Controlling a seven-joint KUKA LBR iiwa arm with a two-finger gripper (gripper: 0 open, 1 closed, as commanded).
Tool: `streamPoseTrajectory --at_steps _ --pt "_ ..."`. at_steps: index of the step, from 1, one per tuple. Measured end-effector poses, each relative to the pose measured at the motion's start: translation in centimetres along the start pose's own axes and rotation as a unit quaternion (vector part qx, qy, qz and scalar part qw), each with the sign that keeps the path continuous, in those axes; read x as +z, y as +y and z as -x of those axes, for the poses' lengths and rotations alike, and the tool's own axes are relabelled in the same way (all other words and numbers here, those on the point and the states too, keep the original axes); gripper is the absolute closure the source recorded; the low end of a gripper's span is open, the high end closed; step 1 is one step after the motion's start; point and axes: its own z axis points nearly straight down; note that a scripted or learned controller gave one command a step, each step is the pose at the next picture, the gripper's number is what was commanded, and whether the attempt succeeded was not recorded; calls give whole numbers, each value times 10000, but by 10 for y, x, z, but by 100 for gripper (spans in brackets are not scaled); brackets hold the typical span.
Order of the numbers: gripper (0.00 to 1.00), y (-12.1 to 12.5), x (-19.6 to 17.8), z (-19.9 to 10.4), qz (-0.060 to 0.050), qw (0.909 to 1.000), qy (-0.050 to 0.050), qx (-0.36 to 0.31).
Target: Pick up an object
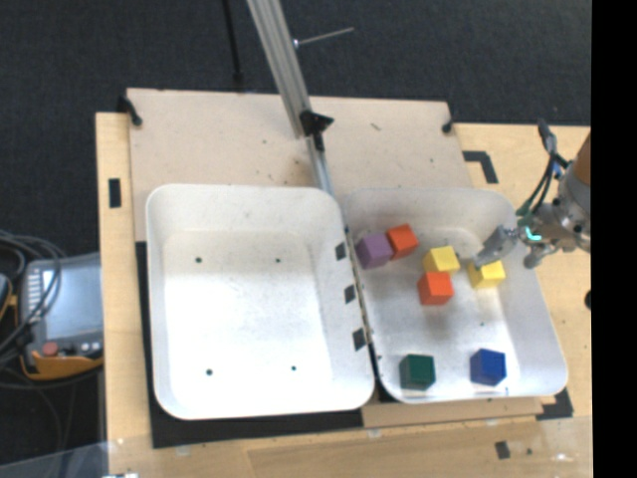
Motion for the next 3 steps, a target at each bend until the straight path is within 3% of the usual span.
streamPoseTrajectory --at_steps 1,2,3 --pt "0 1 -2 0 19 10000 -6 -4" --pt "0 10 54 2 -8 10000 -7 8" --pt "0 8 108 -1 43 10000 12 18"
